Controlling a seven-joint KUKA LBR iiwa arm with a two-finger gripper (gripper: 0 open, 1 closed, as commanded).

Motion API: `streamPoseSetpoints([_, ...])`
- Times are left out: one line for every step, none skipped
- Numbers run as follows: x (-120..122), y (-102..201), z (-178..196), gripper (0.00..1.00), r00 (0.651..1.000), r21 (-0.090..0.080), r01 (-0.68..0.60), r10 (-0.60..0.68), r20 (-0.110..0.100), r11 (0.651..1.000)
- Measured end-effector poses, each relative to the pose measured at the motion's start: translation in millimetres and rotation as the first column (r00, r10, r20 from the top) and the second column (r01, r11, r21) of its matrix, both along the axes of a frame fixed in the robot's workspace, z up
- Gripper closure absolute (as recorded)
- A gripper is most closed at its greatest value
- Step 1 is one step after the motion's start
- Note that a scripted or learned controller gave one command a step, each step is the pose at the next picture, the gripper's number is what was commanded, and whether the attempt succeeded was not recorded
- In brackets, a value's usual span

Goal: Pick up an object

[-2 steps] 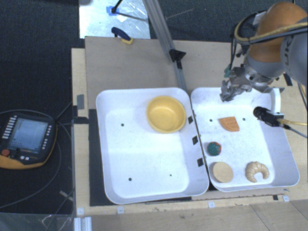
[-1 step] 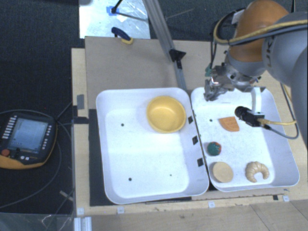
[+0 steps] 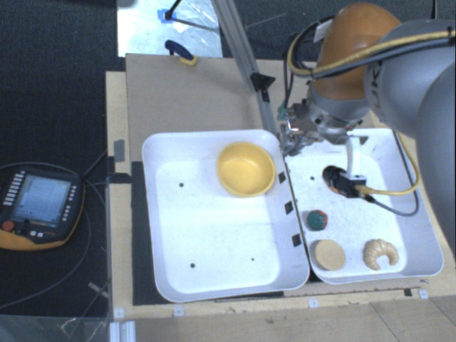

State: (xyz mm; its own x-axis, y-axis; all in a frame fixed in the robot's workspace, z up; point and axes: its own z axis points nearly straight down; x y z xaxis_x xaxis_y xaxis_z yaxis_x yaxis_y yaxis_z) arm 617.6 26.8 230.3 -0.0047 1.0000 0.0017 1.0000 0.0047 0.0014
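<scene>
My gripper [image 3: 291, 140] hangs over the far left corner of the right bin [image 3: 420, 226], close to the wall between the two bins. Nothing shows beneath it or in its grasp. A yellow bowl [image 3: 246, 168] sits upright at the far right of the left bin [image 3: 171, 212], just left of the gripper. Toward the front of the right bin lie a small green and red ball [image 3: 318, 219], a flat round tan biscuit [image 3: 330, 254] and a pale croissant [image 3: 380, 254].
The grey arm with its orange band [image 3: 353, 34] covers the far part of the right bin. A black plug on a yellow cable [image 3: 342, 181] hangs over that bin. A metal pole [image 3: 239, 41] slants across the back. A teach pendant [image 3: 39, 205] lies on the floor at left.
</scene>
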Motion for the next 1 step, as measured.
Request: streamPoseSetpoints([-14.2, 49.5, 10.2, 1.0, 1.0, 0.0, 0.0, 0.0, 0.0, 1.0])
